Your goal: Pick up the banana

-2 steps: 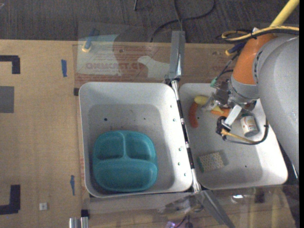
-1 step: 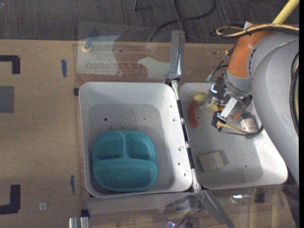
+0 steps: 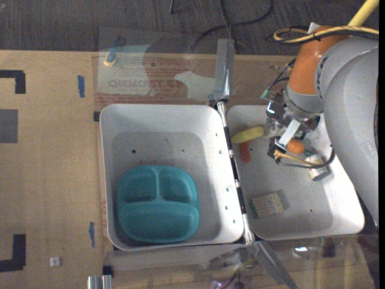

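Observation:
The yellow banana lies in the right bin, near its upper left corner and close to the wall between the bins. My gripper hangs over the upper middle of that bin, just right of the banana's end and apart from it. A small orange object sits right at the gripper; I cannot tell whether it is held or lying under it.
A small red piece lies just below the banana. A greenish speckled pad rests lower in the right bin. The left bin holds a teal divided plate. My arm covers the right bin's upper right.

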You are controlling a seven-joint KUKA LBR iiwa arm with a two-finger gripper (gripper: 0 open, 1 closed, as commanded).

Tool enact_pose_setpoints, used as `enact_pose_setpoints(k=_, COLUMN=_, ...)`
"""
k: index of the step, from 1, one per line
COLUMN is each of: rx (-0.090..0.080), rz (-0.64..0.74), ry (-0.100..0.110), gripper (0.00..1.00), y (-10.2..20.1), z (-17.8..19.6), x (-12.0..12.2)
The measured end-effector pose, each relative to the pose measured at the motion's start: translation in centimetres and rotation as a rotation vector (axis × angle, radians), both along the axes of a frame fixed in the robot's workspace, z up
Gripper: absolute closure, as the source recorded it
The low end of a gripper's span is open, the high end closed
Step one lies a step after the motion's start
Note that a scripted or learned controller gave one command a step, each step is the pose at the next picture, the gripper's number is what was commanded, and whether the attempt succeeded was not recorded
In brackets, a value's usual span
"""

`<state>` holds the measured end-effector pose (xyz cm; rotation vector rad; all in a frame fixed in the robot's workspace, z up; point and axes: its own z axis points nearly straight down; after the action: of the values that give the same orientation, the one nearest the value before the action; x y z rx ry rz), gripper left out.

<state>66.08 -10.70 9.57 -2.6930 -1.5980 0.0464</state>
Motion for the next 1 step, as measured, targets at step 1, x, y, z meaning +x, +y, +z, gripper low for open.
enact_pose_setpoints(k=1, rx=0.001, rz=0.002, ry=0.001, gripper=0.0, y=0.18, z=-0.03, x=0.01)
